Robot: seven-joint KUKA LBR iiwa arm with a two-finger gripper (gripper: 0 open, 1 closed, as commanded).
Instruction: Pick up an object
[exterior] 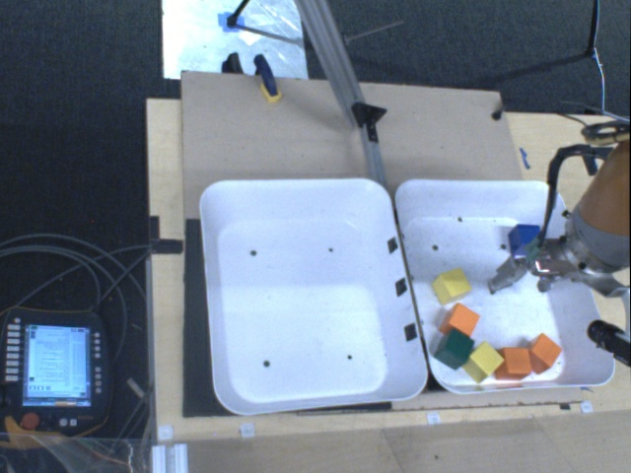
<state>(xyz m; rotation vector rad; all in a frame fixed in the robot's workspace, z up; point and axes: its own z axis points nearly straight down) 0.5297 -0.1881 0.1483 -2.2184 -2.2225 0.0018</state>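
Note:
The right white bin [463, 187] holds several small blocks. A blue block [523, 236] lies near its far right side. A yellow block [452, 286] sits mid-bin, with an orange block [459, 319] and a dark green block [455, 348] in front of it. Along the front wall lie another yellow block [485, 361] and two orange blocks [514, 363] [544, 351]. My gripper [508, 274] hangs low over the bin's right half, just below the blue block and right of the first yellow block. Nothing is visibly in its grasp.
The left white bin [212, 215] adjoins the right one. A slanted metal pole [335, 52] rises behind the bins. A teach pendant [54, 368] with cables lies on the floor at lower left. The arm's body [601, 215] overhangs the right bin's right rim.

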